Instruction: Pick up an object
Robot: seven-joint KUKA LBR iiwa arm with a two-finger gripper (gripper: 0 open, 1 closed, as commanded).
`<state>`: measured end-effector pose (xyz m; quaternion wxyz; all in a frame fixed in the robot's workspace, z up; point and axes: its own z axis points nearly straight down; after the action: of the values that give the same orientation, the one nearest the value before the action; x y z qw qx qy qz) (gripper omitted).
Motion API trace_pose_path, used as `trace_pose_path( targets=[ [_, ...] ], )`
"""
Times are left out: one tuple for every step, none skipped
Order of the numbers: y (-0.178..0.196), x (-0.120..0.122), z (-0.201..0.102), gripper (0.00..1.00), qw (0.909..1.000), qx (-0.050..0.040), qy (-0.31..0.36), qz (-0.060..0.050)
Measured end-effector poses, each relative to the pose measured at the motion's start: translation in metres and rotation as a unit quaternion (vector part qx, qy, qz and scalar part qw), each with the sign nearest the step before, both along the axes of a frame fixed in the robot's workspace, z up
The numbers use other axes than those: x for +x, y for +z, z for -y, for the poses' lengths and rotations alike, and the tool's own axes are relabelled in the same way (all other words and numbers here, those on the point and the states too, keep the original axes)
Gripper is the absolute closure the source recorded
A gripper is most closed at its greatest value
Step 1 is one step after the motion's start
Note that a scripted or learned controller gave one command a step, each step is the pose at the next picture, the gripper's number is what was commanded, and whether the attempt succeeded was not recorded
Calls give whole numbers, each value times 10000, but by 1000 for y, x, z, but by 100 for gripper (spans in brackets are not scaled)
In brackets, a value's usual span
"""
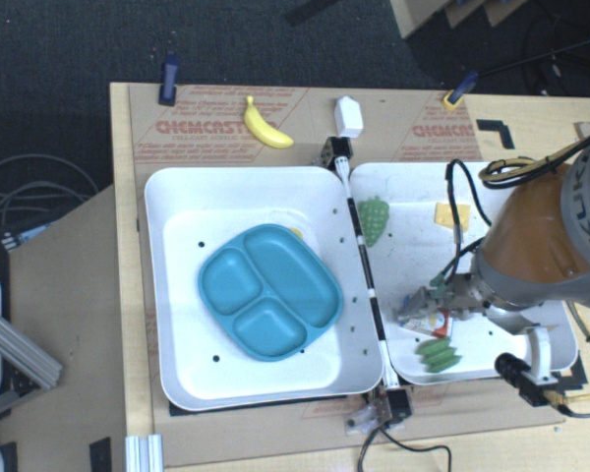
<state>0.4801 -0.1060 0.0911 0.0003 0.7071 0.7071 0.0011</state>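
Clocked the arm (546,239) first, closest to the lens, grey with that orange band, stretched in from the right and parked over the right bin (413,187). Found the gripper (425,309) low in the bin, near the divider between the two bins. Honestly couldn't tell its state, wide or narrow, too much clutter and blur around the tip. Couldn't make out anything held in it either.

Pickable stuff, all spotted in the right bin:
- Saw a green piece (439,354) lying on the floor just below the gripper, near the front wall. Looked apart from the tip, not touching.
- Noticed a bumpy green lump (374,216) up against the left wall of the bin, well apart from the gripper.
- Picked out a yellow block (450,214) toward the back, partly crossed by a black cable (456,180) looping off the arm.

Over in the left bin (177,205): found a blue tray (268,290) with three compartments, lying flat and turned at an angle, taking up most of the floor. Caught a sliver of something yellow (294,232) poking out at the tray's back edge, too hidden to name.

Outside the bins, on the bench (206,131): spotted a banana (266,126) behind the left bin, plus a small white block (349,116) behind the gap between the bins. Also saw a blue clip (168,79) on the bench's back edge.
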Motion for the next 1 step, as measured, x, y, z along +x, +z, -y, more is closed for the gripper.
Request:
trace_pose_path(
  targets=[
    [18, 55, 34, 0, 10000, -9, 0, -3]
  ],
)
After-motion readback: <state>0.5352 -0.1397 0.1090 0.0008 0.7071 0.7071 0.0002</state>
